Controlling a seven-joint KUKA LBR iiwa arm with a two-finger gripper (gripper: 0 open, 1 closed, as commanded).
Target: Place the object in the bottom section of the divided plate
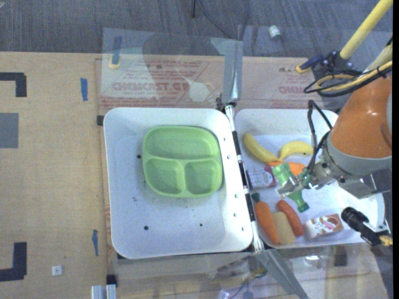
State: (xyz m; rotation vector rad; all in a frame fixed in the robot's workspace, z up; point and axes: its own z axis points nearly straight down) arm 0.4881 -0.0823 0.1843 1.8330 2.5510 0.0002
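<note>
The gripper (299, 189) hangs low over the right bin (324, 120); whether it grips the green object (288, 182) at its tip cannot be told. Bananas (274, 149) lie just above it, a hot dog (282, 222) just below, and the divided plate (182, 161) sits well left in the left bin (124, 185).

Grey arm (368, 136) enters from right, orange band above wrist, bent down over right side of bench. Gripper (303, 182) low, angled down-left. Finger state unclear at this angle.
</note>
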